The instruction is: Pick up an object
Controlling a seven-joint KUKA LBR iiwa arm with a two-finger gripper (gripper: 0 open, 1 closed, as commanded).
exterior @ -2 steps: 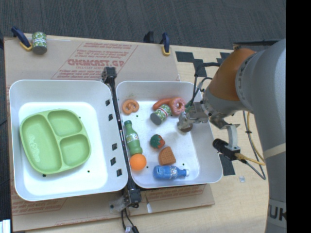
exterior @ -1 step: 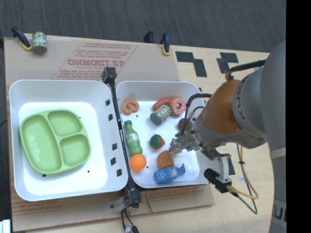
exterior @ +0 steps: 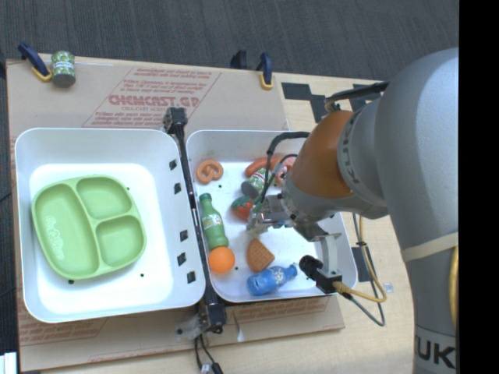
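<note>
Gripper (exterior: 261, 218) is down in the right bin (exterior: 234, 142), right in the middle of the pile, and honestly I can't tell whether it's got anything; the wrist and orange band (exterior: 327, 158) cover most of it from this angle.

Closest stuff to it: a red and green toy (exterior: 243, 206) touching or just beside it on the left, and a brown wedge-shaped piece (exterior: 260, 253) just below. A bit further out there's the green bottle (exterior: 210, 220) lying along the bin's left side with an orange ball (exterior: 221, 260) at its lower end, a blue toy (exterior: 269, 280) near the bottom wall, and an orange ring-shaped thing (exterior: 208, 171) up top. Left bin (exterior: 23, 209) just has the green divided plate (exterior: 88, 225), well apart from all the action.

My take: any of these counts, so go for whatever sits loose. The brown wedge or the blue toy look least crowded. Come straight down, centre the thing before closing, and lift slowly so neighbours don't get dragged along. Crowding near the red and green toy is the main risk.
</note>
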